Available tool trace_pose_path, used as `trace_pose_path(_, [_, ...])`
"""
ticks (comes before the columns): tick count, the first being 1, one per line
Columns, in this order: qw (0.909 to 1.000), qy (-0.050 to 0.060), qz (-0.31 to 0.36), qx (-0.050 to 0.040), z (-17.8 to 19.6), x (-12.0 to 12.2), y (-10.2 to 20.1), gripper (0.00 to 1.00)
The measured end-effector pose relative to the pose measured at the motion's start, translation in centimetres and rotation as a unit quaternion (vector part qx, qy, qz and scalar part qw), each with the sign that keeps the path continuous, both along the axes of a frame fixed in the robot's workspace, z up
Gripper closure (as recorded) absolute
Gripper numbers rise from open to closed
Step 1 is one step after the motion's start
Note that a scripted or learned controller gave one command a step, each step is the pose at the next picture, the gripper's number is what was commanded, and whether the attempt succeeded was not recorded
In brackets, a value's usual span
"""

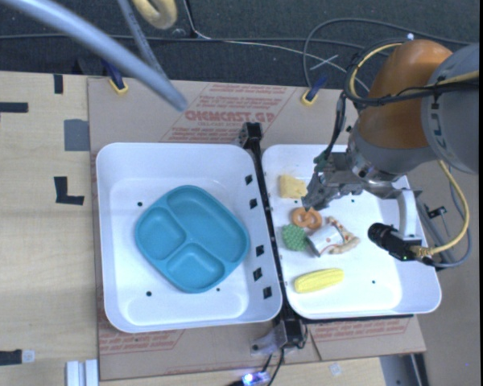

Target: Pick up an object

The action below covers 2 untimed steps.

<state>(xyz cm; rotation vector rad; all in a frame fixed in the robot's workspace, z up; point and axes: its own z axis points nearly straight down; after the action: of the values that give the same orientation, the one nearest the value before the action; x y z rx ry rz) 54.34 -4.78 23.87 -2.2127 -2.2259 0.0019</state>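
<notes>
A: Where is the gripper (315, 202)?

B: Low in the right bin (402, 292), near its left wall. It hangs over the pretzel (307, 219). Whether it grips anything, I cannot tell.

A: What crowds it?

B: A yellow wedge (291, 186) lies just behind, close to the divider (262, 207). A bumpy green piece (295, 236) sits just in front, touching a pale twisted toy (335, 238). A knobbly yellow corn (319, 280) lies nearer the front wall, apart from the rest.

A: Any open floor?

B: The right bin's front corner and right side are bare white, smooth plastic. A black cylinder (390, 241) juts over that side.

A: And the left bin (113, 215)?

B: A glossy blue tray (191, 237) with three rounded wells lies mid-floor, with bare margin on every side.
</notes>
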Motion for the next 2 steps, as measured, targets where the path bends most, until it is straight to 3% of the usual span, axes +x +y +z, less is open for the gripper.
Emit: trace_pose_path(2, [1.0, 0.0, 0.0, -0.0001, 1.0, -2.1, 10.4, 1.0])
